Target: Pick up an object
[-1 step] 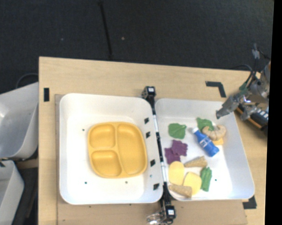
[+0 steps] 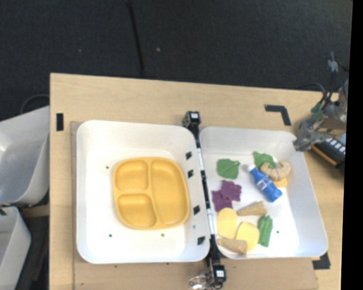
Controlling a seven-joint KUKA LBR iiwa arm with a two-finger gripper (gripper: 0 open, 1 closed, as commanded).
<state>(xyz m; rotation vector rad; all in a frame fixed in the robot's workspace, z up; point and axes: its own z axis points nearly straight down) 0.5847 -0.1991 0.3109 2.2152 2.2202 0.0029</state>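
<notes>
The right white bin (image 2: 304, 225) holds several toy food pieces. Among them are a green leaf (image 2: 227, 168), a blue bottle (image 2: 264, 183), a purple piece (image 2: 226, 194), a tan lump (image 2: 279, 170), two yellow rounds (image 2: 227, 221), a green pod (image 2: 265, 230) and a tan wedge (image 2: 251, 209). My gripper (image 2: 304, 139) hangs at the far right, just over the bin's upper right corner, apart from every piece. Nothing shows in its grasp.
The left white bin (image 2: 94, 228) carries a yellow divided plate (image 2: 150, 192). A black clip row (image 2: 198, 184) runs along the seam between the bins. Grey plastic containers (image 2: 13, 158) stand off the bench at the left. A dark device (image 2: 330, 149) lies by the right edge.
</notes>
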